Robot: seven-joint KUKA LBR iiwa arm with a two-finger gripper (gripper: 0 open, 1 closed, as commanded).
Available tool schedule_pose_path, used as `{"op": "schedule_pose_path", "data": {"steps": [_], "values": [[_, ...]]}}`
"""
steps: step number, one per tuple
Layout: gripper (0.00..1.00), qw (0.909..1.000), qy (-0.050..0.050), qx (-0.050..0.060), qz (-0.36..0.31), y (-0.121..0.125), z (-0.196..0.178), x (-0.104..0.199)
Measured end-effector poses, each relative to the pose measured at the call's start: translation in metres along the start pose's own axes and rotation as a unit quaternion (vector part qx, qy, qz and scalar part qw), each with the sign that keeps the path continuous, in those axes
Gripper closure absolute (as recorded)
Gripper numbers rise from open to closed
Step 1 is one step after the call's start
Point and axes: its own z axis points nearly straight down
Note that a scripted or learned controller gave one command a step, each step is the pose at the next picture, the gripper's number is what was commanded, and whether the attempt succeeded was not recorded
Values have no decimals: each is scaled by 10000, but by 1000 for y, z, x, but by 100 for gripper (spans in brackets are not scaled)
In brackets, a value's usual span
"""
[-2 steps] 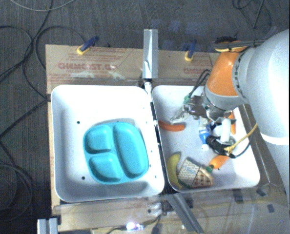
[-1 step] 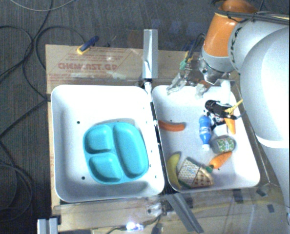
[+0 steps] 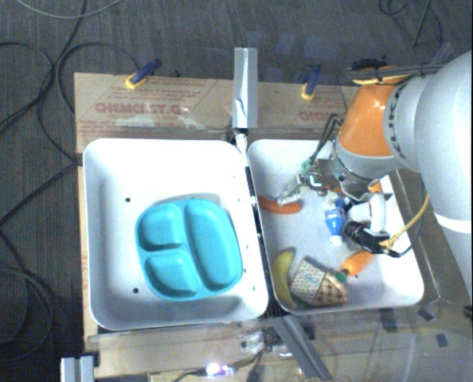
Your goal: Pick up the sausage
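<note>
Writing: faint reddish print, reversed and unreadable, on the brown board (image 3: 153,110) under the bins, far left of the pincer.
Surface: board-covered surface with two white bins side by side; two clamps (image 3: 143,73) at its far edge; dark carpet floor with loose cables (image 3: 29,62) around it.
Pincer: pincer (image 3: 288,195) low in the right bin (image 3: 396,289), reaching left from the grey arm (image 3: 428,126) with its orange band.
Fingers: cannot tell whether apart or together.
Sausage: sausage (image 3: 280,205) lies directly under and just beside the pincer tip, by the bin's left wall; contact unclear.
Nearer than the pincer: banana (image 3: 280,277) and a patterned cone (image 3: 320,285), touching, at the bin's near edge.
Right of the pincer: blue-white bottle (image 3: 334,220), and an orange piece (image 3: 356,265) beyond it.
Left bin (image 3: 113,173): blue divided tray (image 3: 190,247), well apart from the pincer.
</note>
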Motion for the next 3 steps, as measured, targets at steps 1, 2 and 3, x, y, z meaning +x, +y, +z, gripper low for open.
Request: {"op": "schedule_pose_path", "data": {"steps": [1,2,3], "values": [[0,9987,7,-68,499,-4,29,7],[0,9836,-6,-7,1802,-20,-3,-63],[0,9983,-17,-50,587,-12,29,-26]]}}
